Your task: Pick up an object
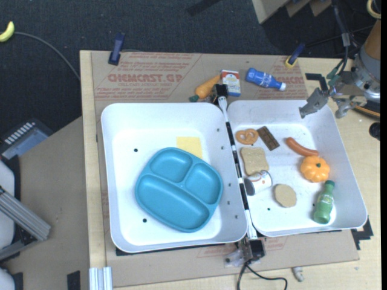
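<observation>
White plastic makes up both bins on my counter. I see the left bin nearly filled by a blue plate with a yellow card behind it. My right bin has bare floor along its far edge and its near edge. The jaws hang over its far right corner; I cannot tell if they are apart or closed. An orange pumpkin lies nearer me than the jaws, apart from them, with a green bottle beside it.
</observation>
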Motion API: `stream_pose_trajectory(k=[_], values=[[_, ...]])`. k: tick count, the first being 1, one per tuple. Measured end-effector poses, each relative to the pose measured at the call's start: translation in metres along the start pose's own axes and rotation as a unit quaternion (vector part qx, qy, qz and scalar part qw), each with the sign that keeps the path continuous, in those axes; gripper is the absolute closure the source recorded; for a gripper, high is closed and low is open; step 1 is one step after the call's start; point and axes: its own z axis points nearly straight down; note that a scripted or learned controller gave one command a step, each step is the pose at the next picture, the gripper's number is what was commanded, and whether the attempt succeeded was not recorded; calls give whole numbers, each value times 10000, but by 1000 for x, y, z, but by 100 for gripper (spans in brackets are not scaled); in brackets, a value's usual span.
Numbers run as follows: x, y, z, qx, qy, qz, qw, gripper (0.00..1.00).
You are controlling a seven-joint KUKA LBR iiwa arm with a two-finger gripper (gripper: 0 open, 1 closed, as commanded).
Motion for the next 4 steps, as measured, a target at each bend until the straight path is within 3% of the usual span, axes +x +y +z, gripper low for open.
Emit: stream_pose_trajectory(k=[1, 2, 3, 4], values=[[-46, -29, 95, 23, 1, 11, 10000, 0], [-32, -41, 179, 9, 4, 2, 10000, 0], [-37, -74, 178, 12, 5, 6, 10000, 0], [-7, -106, 178, 14, 10, 2, 10000, 0]])
